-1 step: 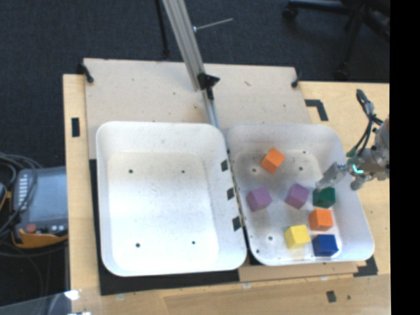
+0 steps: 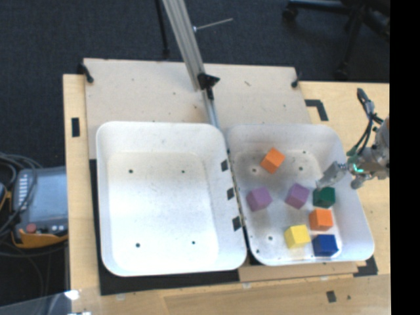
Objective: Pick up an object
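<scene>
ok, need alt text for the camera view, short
The tool hangs at the right edge of the right bin, just above a green cube. That bin also holds two orange cubes, two purple cubes, a yellow cube and a blue cube. The left bin sits beside it.

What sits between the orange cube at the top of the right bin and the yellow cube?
In the camera view, two purple cubes flank the line from the orange cube to the yellow cube; bare white bin floor lies between them.
</scene>
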Controlling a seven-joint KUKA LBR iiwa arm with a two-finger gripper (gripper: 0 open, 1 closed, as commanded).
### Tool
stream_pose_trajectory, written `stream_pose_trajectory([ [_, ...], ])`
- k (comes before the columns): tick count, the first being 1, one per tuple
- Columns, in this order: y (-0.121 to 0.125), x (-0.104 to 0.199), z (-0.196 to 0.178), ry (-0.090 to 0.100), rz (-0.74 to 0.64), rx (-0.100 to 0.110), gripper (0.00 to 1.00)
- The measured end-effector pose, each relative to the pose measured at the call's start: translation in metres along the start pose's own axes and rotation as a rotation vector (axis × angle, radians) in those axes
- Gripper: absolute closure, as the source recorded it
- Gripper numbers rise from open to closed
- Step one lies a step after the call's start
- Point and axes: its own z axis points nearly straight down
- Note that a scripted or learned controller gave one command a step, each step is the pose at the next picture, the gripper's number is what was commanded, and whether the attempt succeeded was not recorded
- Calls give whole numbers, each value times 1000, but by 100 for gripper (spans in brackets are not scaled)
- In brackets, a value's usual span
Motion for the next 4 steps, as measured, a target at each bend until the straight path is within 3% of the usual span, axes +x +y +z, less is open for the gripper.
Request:
stream_pose_trajectory([
  [2,-4,1,123,0,4,5,0],
  [3,-3,-1,148,-4,5,-2,0],
  [4,-2,-2,136,-4,12,-8,100],
])
